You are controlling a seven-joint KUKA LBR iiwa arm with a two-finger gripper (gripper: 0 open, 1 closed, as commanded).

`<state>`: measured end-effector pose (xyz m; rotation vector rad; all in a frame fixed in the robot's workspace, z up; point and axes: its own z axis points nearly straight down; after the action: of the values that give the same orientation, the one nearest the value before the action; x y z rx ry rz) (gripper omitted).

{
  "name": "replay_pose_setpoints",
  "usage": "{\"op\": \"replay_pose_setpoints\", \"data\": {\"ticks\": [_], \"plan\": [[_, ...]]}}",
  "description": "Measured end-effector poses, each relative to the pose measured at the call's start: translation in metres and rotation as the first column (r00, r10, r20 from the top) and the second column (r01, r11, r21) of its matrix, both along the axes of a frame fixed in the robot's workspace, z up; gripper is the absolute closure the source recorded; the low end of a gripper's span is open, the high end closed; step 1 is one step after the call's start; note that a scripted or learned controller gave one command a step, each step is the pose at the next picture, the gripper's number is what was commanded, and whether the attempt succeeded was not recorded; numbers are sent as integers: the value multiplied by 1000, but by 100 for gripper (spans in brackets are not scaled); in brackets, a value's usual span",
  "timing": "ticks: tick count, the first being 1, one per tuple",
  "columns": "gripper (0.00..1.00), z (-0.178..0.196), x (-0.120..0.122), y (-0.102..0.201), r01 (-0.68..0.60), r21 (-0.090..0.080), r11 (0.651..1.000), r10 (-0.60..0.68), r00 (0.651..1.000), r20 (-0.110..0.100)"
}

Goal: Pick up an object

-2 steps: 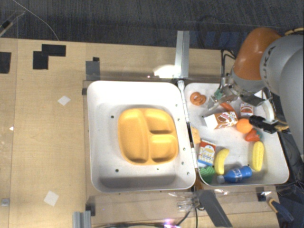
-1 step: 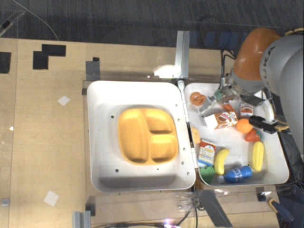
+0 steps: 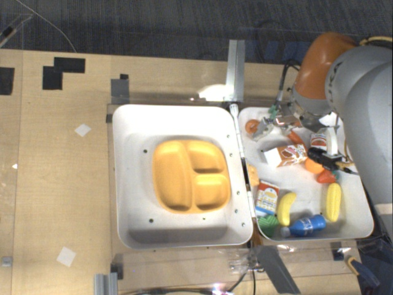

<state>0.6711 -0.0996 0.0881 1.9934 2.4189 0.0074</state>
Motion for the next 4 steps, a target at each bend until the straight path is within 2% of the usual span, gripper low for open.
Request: {"op": "replay_pose_setpoints", "data": {"ticks": [1,2,3,4], "plan": [[0,104,0,32,35,1,999,-35,999,8],[0,151,-5,57,71,2,997,-71,997,4],[0,6,-7,5,114,-1,994,-114,993,-15],[100,27,0,7,105,0,994,-105,994,6]]}}
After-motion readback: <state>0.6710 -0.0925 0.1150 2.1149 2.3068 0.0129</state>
